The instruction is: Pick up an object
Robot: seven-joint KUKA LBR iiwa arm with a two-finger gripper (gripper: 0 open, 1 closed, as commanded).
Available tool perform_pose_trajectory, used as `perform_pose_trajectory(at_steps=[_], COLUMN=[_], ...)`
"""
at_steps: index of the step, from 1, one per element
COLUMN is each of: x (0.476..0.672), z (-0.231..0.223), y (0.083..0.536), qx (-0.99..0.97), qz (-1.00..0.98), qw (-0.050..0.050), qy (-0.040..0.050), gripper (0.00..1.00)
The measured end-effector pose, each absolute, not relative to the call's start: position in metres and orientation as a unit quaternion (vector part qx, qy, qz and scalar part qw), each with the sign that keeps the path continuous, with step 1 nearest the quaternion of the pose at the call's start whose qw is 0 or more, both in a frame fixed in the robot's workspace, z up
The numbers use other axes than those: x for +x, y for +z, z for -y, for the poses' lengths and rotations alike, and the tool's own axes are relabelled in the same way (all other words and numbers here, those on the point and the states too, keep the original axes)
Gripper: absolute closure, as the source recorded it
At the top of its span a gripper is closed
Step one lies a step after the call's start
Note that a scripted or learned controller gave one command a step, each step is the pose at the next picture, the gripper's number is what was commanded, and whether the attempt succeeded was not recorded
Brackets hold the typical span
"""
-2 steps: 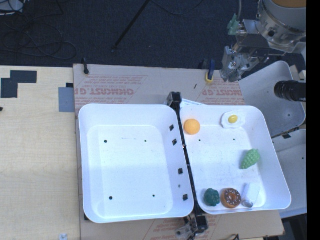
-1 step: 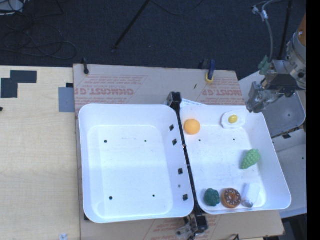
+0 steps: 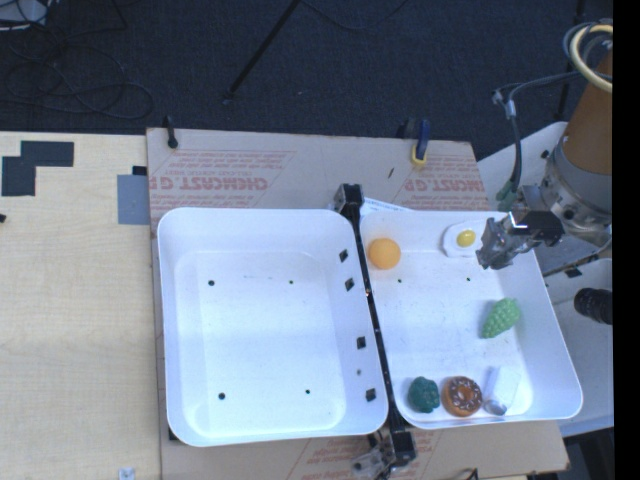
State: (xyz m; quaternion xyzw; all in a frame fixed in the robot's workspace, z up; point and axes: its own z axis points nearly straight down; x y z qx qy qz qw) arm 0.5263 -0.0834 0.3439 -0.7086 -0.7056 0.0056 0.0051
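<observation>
Two white bins side by side on the tabletop [image 3: 70, 298]. Left bin [image 3: 180, 268] bare white inside. Right bin [image 3: 560, 368], nearest edge: dark green lump [image 3: 423, 394], brown sprinkled doughnut [image 3: 462, 396], pale white block [image 3: 503, 386], all in a row. Farther back, light green bumpy piece [image 3: 501, 318] near the right wall. Farthest: orange ball [image 3: 384, 254] by the divider, fried egg [image 3: 463, 239] at the back rim. Gripper [image 3: 492, 258] just right of the egg, over the back of the right bin; cannot tell its state.

Grey arm [image 3: 585, 183], orange band above wrist, black cable looped alongside, dark pincer [image 3: 494, 250].
</observation>
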Motion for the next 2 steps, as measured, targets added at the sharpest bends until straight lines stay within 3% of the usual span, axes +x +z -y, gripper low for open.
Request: perform_pose_trajectory(at_steps=[1, 2], x=[0.5072, 0.5083], z=[0.1261, 0.1254], y=[0.284, 0.2876], qx=[-0.708, -0.708], qz=[0.706, 0.706], qw=[0.004, 0.001], qy=[0.0031, 0.001], gripper=[1.0, 0.0])
